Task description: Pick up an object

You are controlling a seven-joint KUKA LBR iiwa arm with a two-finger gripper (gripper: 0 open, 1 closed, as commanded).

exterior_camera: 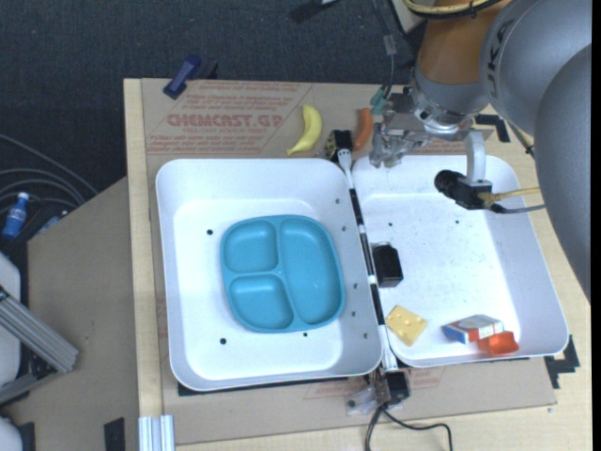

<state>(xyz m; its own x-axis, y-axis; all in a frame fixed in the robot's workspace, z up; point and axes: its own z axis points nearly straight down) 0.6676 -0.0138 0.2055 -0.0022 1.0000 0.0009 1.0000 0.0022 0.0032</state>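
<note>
Two small items are lying at five o'clock: cheese wedge (406,324), light, rigid, graspable across its flat sides; pincer (387,150) state unreadable.

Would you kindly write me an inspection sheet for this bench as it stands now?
Surface: bench bears left bin and right bin.
Job's things: blue divided plate in left bin; cheese wedge and small box in right bin.
Clutter: banana on the bench behind the bins.
Grippers: gripper over right bin's far left corner; nothing seen between fingers.
Cables: cable at front edge.
Surroundings: dark carpet.
</note>
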